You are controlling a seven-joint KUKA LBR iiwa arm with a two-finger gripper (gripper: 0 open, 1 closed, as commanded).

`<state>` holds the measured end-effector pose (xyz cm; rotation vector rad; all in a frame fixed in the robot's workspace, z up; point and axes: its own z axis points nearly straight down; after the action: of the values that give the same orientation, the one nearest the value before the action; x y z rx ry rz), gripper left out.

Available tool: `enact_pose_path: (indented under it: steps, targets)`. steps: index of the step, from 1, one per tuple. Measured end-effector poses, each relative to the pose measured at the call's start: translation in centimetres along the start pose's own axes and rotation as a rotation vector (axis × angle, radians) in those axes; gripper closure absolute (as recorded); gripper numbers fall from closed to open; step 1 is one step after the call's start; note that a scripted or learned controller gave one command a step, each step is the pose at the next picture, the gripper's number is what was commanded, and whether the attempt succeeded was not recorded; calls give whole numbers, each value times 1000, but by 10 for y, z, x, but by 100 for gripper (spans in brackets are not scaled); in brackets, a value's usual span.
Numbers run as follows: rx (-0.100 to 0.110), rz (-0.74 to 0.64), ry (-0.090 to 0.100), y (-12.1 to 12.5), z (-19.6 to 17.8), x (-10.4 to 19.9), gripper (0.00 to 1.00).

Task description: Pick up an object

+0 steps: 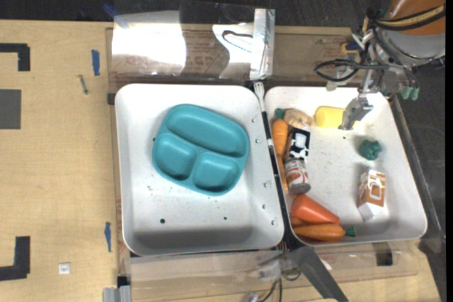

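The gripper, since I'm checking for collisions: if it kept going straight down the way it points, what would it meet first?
Probably the yellow object beside the gripper, or bare floor of the right bin just next to it; depth is unclear from this slanted view.

Plastic bins on a wooden bench

The white bins [134, 223] looked smooth, faintly glossy plastic; the teal tray [200, 147] was matt plastic, the bench [53, 173] pale matt wood, the far sheet [184, 46] shiny film.

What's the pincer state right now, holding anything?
Pincer: poised over the right bin beside the yellow object, nothing seen between its tips; open or shut cannot be told.
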<state>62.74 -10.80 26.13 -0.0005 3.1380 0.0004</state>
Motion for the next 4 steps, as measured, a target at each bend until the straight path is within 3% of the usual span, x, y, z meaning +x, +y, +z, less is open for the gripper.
enact_pose_path:
  steps: [1, 2, 4]
  targets:
    - [0, 15, 4, -17, 163, 65, 0]
    - [4, 25, -6, -76, 172, 124, 0]
    - [-3, 184, -6, -112, 173, 144, 0]
